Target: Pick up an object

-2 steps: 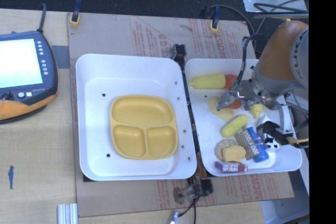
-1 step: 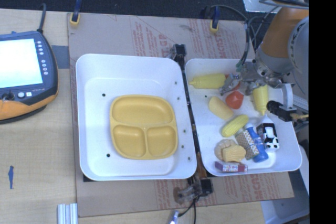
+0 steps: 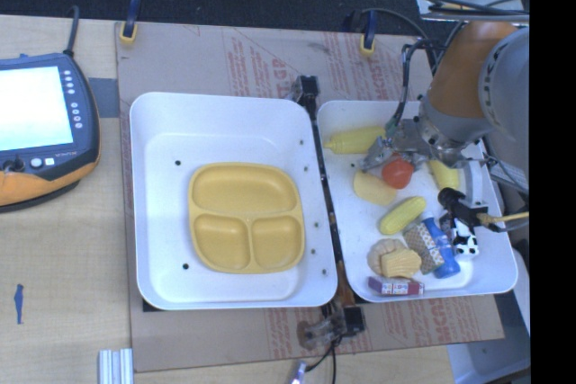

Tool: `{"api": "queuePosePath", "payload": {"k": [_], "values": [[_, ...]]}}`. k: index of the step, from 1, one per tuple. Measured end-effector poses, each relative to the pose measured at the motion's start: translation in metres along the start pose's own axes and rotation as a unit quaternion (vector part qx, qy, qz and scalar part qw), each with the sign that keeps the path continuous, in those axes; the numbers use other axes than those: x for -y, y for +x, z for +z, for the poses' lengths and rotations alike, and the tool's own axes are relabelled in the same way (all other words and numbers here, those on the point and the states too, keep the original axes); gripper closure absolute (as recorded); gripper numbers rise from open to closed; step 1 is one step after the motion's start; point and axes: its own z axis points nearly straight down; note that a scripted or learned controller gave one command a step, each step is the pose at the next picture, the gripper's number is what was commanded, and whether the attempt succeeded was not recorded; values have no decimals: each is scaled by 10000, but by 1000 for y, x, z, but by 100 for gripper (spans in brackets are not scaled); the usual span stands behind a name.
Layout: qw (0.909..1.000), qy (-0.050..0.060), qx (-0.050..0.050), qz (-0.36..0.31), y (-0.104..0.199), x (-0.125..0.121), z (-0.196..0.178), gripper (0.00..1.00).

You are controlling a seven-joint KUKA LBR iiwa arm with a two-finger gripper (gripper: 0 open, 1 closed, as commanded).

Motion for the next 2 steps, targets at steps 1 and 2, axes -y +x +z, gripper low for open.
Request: {"api": "queuePosePath", "payload": {"k": [1,2], "values": [[10000,7,6,-8,-1,0,-11,100],[10000,8,8,-10,-1,0,-11,0]]}}
